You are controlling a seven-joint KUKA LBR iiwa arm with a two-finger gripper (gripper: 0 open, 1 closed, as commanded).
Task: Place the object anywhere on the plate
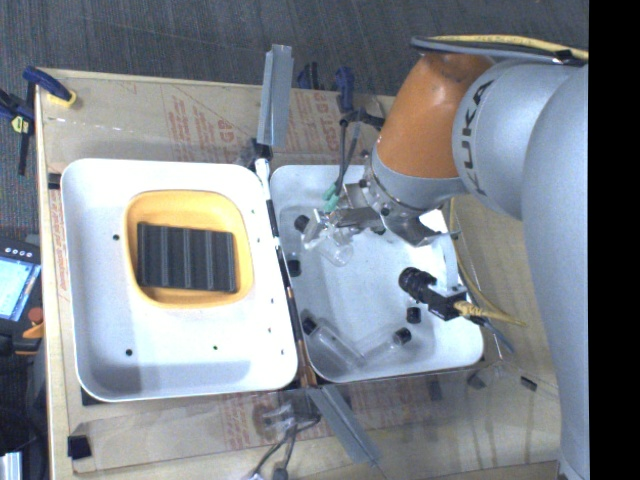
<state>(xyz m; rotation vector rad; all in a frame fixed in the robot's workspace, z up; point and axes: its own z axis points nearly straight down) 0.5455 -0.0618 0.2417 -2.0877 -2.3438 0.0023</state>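
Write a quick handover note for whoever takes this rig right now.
Gripper: over the right bin's far half; whether it holds anything cannot be told.
Yellow plate: in the left bin, with a dark ribbed centre.
Small black pieces lie loose in the right bin.
Done: none of them on the plate.
Left: pick one up, set it on the plate.
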